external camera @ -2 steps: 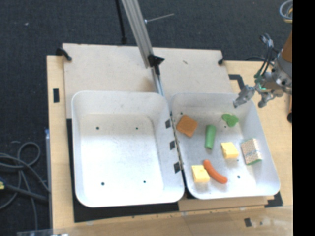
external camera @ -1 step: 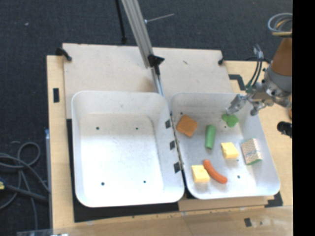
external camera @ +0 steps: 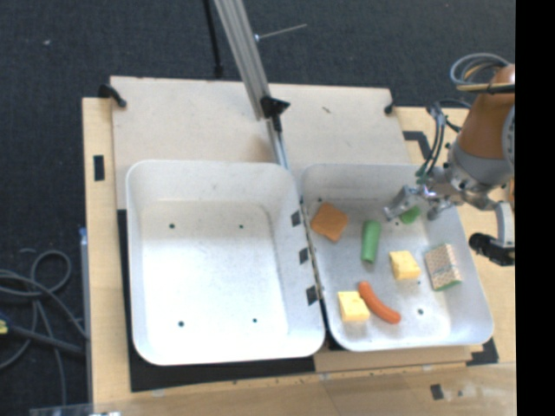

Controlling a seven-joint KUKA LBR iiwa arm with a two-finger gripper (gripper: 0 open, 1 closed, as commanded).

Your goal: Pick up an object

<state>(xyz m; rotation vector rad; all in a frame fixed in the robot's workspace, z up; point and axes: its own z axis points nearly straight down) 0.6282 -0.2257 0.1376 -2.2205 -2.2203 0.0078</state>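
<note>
My gripper (external camera: 413, 206) hangs over the upper right part of the right bin (external camera: 473, 319). A small bright green piece (external camera: 409, 217) shows right at its tip, partly covered by it; I cannot tell whether it is held. In the same bin lie an orange block (external camera: 329, 221), a green cylinder (external camera: 370, 241), a yellow cube (external camera: 404, 265), a speckled sponge-like block (external camera: 443, 266), a second yellow block (external camera: 352, 306) and an orange sausage-shaped piece (external camera: 380, 302).
The left bin (external camera: 139, 232) stands beside the right one, sharing a middle rim. A slanted metal rail (external camera: 245, 50) rises from the back of the bench. Cables (external camera: 26, 293) lie on the floor at the left.
</note>
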